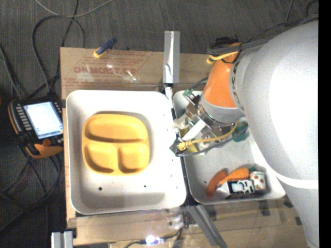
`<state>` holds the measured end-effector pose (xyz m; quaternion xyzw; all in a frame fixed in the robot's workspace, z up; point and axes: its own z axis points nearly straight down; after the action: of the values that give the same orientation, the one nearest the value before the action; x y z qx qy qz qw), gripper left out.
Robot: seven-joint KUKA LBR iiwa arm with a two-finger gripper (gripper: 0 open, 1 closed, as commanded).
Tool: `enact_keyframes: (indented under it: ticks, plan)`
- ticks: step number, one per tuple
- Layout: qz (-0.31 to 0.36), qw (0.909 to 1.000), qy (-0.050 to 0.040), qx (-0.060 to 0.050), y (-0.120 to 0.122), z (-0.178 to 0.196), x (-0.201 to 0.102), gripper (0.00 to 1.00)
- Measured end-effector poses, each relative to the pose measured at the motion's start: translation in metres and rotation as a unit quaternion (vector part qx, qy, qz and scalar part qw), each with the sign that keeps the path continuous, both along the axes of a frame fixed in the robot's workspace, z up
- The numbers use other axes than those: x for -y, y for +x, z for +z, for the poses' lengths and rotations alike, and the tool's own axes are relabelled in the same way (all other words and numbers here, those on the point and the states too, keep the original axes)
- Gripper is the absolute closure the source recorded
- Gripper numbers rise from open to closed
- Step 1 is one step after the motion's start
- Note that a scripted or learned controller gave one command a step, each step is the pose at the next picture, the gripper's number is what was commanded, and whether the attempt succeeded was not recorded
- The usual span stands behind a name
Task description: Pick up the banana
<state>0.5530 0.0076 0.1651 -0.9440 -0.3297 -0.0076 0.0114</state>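
My gripper (184, 137) hangs low over the left side of the right bin (196, 190), close to the wall between the two bins. A thin yellow curved shape, apparently the banana (192, 146), shows just beneath and beside the gripper. The gripper's metal parts cover most of it. I cannot make out whether the banana is held or just lying under the gripper. The grey arm with its orange band (221, 84) covers the back and right of this bin.
A yellow three-compartment tray (117, 142) lies in the left bin (77, 190). The right bin's front holds an orange carrot-like piece (226, 176) and a small printed can (249, 185). A teal object (241, 133) sits beside the wrist. A tablet (37, 119) lies left of the bench.
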Motion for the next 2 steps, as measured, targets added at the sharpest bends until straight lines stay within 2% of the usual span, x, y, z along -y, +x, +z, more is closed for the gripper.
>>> enact_keyframes:
  ticks: [1,2]
  plan:
    - [-0.073,0.9972,-0.0148,-0.007,0.0163,0.0174,0.0779,0.0]
    - [-0.073,0.9972,-0.015,-0.007,0.0162,0.0174,0.078,0.0]
